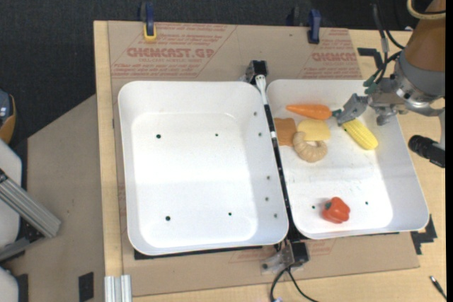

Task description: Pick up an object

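Overhead view of the bench. I see the gripper (352, 112) low over the right bin (396, 219), at its far edge, between the carrot (309, 110) and the corn cob (360, 134); from here I cannot tell how wide the tool stands, and nothing shows in its grasp. The corn cob lies just beside it, tilted, apart from the cheese wedge (315, 129) and the pale ring-shaped pastry (310, 149). I judge the cob a light, rigid plastic toy with a ridged, somewhat slippery skin; I would take it across its short axis at mid-length. A red pepper (337, 210) sits near the front. The left bin (134, 99) adjoins.
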Motion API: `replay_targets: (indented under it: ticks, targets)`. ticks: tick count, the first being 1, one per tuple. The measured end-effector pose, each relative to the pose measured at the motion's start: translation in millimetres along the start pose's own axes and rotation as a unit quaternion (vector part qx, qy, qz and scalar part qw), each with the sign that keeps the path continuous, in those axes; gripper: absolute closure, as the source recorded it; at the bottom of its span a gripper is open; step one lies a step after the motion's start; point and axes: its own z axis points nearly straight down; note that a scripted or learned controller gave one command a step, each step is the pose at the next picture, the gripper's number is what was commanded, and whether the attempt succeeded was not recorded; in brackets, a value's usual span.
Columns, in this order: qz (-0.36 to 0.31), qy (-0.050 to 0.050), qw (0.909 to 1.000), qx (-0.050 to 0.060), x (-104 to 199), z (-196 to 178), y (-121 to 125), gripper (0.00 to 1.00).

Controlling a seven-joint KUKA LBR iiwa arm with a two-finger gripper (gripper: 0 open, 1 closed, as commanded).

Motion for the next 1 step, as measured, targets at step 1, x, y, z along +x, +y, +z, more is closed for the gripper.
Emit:
replay_targets:
  ticks: [1]
  targets:
    - [0.0,-0.001,1.0,-0.005,50.3,93.4,-9.8,0.0]
